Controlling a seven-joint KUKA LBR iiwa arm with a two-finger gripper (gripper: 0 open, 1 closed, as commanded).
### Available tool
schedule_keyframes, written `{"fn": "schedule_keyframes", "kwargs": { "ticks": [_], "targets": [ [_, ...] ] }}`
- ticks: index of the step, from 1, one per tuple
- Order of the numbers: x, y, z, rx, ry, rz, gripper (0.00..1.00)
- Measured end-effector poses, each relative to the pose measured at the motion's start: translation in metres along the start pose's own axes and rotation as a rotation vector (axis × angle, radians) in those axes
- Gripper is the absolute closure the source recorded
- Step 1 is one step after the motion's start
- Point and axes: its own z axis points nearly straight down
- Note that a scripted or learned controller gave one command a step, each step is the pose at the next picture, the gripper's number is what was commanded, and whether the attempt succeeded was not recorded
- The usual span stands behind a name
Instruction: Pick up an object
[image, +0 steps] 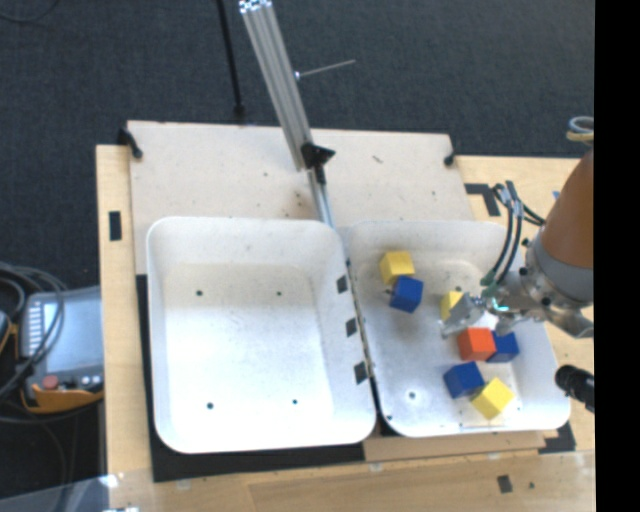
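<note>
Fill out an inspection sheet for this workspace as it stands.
Surface: wooden bench with left bin and right bin side by side.
Job's things: all in the right bin: yellow cube touching blue cube; orange cube; blue cube beside yellow cube.
Clutter: nothing seen.
Grippers: gripper low over the orange cube; grasp unclear.
Cables: bundle along the wrist; black loops at far left.
Surroundings: slanted metal rail; handheld pendant; dark carpet.

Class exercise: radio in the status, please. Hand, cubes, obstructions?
Hand low in right bin, beside orange cube. Grip unconfirmed. Blue cube touching orange cube.
</note>
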Motion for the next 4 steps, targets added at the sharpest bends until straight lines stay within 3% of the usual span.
{"fn": "schedule_keyframes", "kwargs": {
  "ticks": [1,4],
  "targets": [
    [-0.001,0.001,-0.002,-0.005,-0.001,0.004,0.0],
    [-0.007,0.011,0.142,0.0,-0.002,0.004,0.0]
  ]
}}
